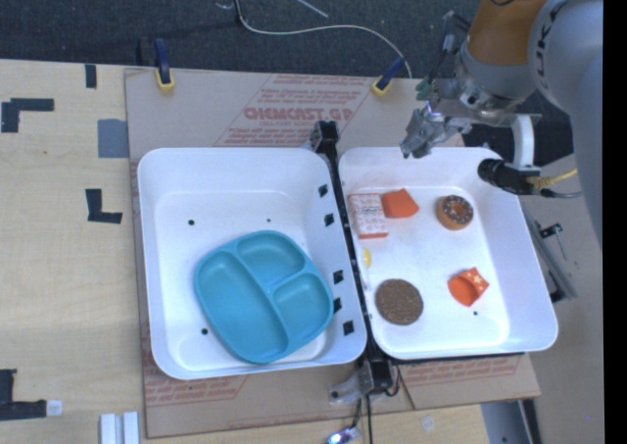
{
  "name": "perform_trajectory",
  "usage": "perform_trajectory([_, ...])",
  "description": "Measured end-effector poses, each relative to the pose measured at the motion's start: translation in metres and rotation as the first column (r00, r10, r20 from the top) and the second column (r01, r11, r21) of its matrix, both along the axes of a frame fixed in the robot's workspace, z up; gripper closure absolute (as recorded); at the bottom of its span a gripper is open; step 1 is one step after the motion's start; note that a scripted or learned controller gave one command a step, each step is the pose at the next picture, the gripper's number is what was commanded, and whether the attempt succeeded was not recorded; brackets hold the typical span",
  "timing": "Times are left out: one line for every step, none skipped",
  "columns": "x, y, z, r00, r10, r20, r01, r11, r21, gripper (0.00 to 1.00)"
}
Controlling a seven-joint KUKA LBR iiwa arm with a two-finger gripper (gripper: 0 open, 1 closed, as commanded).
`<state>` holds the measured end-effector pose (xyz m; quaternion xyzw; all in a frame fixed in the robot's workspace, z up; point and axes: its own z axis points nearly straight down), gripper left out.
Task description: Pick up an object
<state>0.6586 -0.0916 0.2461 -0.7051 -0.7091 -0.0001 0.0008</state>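
Objects for pickup all in right bin [524, 266]: orange block [400, 204] near far-left part, touching or just beside white-and-red packet [366, 215]; small yellow bit [366, 258] just below packet, by the divider. Brown round donut-like piece [455, 212] to right of block, apart from it. Dark brown disc [399, 302] toward near side, lying flat. Red-orange crumpled piece [468, 286] right of disc, apart. Nothing touching bin walls except maybe packet near left wall, hard to tell.

Claw [419, 143] above far rim of right bin, over the edge near the block's side, well apart from every item. Nothing between fingers; opening too small and dark to judge, cannot tell how far apart. Grey arm [578, 40] with orange band entering from upper right.

Left bin [162, 236] holding blue divided tray [263, 293], three compartments, tilted diagonally, sitting toward near-right corner. Both bins on cardboard sheet [284, 114] atop wooden counter [59, 266]. Blue-yellow clamps [163, 74] on far edge of cardboard. White cable [294, 25] looping across dark floor behind.
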Motion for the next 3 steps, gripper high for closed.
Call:
perform_trajectory([-0.014, 0.046, 0.003, 1.000, -0.001, -0.002, 0.001, 1.000, -0.001, 1.00])
perform_trajectory([-0.035, 0.101, -0.002, 1.000, 0.000, -0.003, 0.000, 1.000, -0.001, 1.00])
perform_trajectory([-0.051, 0.161, -0.012, 1.000, 0.002, -0.003, -0.002, 1.000, 0.000, 1.00])
